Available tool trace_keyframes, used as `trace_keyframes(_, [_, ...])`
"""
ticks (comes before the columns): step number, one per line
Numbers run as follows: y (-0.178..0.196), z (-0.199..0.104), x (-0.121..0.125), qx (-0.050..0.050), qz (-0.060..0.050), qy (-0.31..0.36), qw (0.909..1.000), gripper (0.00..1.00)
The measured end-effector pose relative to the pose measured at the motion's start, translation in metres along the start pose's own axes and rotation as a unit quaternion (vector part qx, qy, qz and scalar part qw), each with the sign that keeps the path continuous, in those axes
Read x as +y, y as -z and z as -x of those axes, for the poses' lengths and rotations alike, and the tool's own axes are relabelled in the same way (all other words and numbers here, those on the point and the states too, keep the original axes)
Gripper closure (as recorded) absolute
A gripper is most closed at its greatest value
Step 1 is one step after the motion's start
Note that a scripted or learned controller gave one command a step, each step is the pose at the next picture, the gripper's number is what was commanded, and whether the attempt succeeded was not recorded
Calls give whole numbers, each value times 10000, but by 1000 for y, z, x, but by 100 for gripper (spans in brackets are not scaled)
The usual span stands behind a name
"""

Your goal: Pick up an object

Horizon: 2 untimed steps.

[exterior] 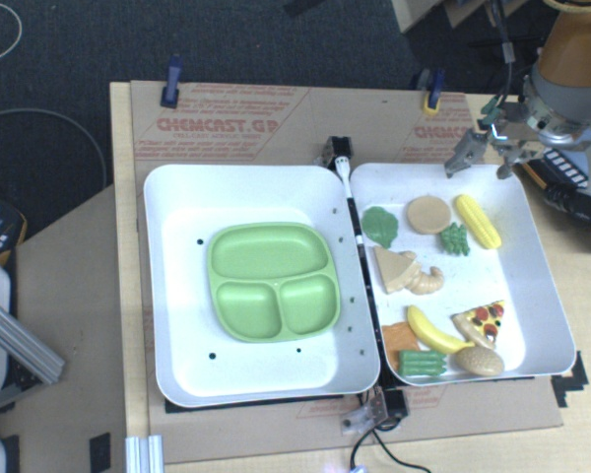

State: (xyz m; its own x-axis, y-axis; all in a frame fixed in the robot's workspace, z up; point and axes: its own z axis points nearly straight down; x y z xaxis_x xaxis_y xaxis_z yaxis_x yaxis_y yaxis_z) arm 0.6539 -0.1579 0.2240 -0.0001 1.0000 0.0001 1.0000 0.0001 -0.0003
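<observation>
Two shallow white plastic bins are seen side by side on the bench. In the left bin [167, 264] one pale green three-compartment tray [273, 280] is found, lying flat near the middle.

The right bin [542, 294] holds ten toy food pieces by count. In the upper part are noted one dark green leaf-shaped piece [380, 226], one round tan disc [428, 214], one yellow corn cob [478, 221] and one small green broccoli floret [455, 239], the floret just beside the cob. At mid-bin one cream wedge [394, 267] lies touching one tan curled piece [428, 282], possibly a cashew or shrimp; the shape is too small to settle. In the lower part are recorded one yellow banana [433, 330], one orange piece [398, 337] partly under it, one green bean pod cluster [421, 364], one pizza slice [480, 321] and one beige oval piece [480, 361], packed close together.

The two-finger gripper [483, 162] is seen at the upper right corner of the right bin, over its rim, with the two dark fingers spread apart. Nothing is held between them, and all toy pieces lie apart from it.
</observation>
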Motion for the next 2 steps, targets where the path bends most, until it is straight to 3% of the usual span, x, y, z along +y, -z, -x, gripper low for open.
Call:
trace_keyframes(1, [-142,-32,-67,3,-3,1,10000,0])
trace_keyframes(2, [-129,-53,-154,-31,22,-27,10000,0])
